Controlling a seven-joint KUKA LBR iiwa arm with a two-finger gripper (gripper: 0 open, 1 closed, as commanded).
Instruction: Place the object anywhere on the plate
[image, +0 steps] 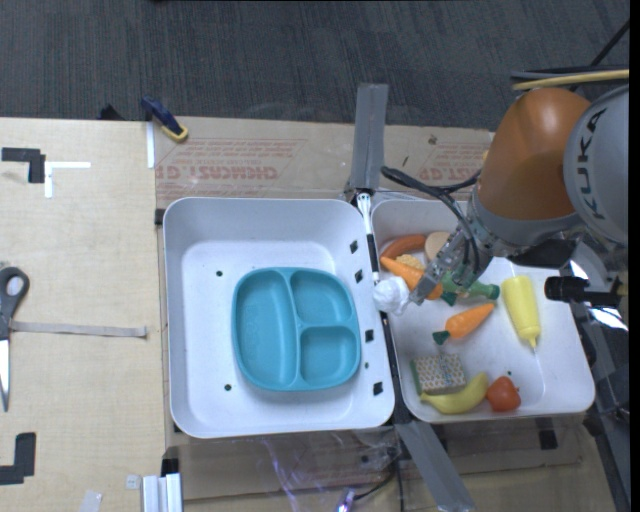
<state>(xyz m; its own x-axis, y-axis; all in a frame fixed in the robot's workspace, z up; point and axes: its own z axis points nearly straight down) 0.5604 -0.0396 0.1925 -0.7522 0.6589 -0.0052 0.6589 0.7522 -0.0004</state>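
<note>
The jaws (443, 275) hang low over the right bin's (560, 395) left side among toy food; whether spread or pinching, I cannot tell. The teal divided plate (297, 328) sits in the left bin (190, 300).

A pair of scissors (8, 330) lies at the bench's left edge, near strips of grey tape (85, 330). A blue and yellow clip (163, 117) sits at the bench's far edge, beside printed cardboard (240, 165). Black tape marks (25, 163) dot the wooden bench (75, 250). A grey bar (368, 135) runs back from between the two bins.
</note>
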